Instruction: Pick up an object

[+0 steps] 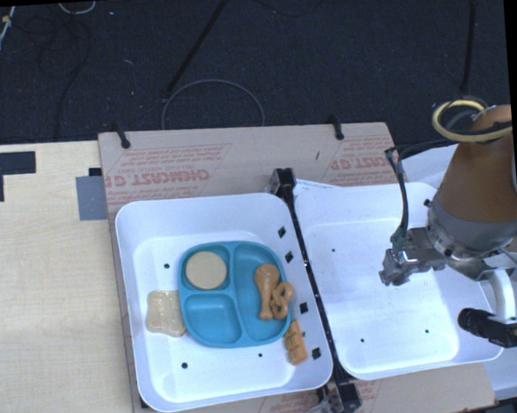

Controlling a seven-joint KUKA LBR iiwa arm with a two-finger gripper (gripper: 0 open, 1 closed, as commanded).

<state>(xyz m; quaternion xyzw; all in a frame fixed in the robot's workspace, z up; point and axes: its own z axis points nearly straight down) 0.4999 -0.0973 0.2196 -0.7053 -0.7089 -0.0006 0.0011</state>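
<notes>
Dark carpet with loose black cables fills the background above a pale wooden surface [42, 289], on which a brown cardboard sheet printed with red lettering [237, 163] lies under two shallow white plastic bins set side by side. In the left bin [140, 228] sits a blue plastic plate with three compartments [232, 294]: a round tan disc like a cookie [205, 269] lies in the upper-left compartment, and a knobbly tan-brown piece shaped like a pretzel or bone [271, 291] lies in the right compartment. Just beside the plate's left edge, on the bin floor, rests a pale cream piece like a slice of bread [164, 313]. Near the plate's lower right corner, close to the bin's right wall, lies a small orange-brown chunk [294, 343]. The grey arm with its orange band [482, 188] reaches in from the right over the right bin [378, 361]. Its metal gripper [400, 266] hangs above the middle of that bin's right half, well apart from all the food-shaped pieces; whether it is spread or pressed together cannot be told from this angle, and nothing is visible in it.
</notes>
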